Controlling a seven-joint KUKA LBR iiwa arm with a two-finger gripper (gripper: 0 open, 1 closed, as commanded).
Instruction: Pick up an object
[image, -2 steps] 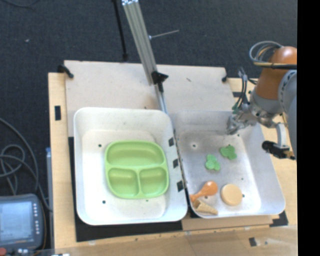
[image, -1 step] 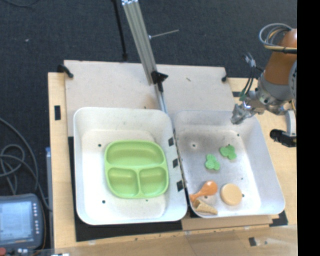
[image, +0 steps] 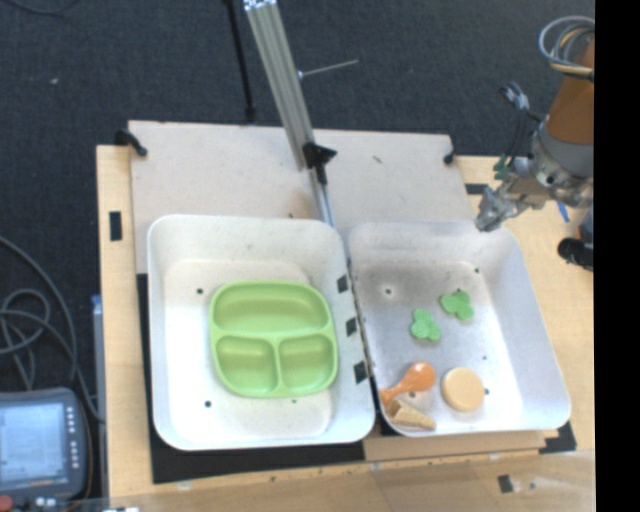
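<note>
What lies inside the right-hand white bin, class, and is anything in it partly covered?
The right bin holds two green pieces, a tan disc, an orange spoon and a cone. The spoon's handle end meets the cone, hiding their contact.

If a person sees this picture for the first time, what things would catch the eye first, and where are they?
The bright green divided plate stands out most, lying in the middle of the left bin. Next come the small items in the right bin: two green pieces near its centre, and an orange spoon, a round tan piece and a cone toward its near edge. The gripper hangs over the right bin's far right corner.
</note>
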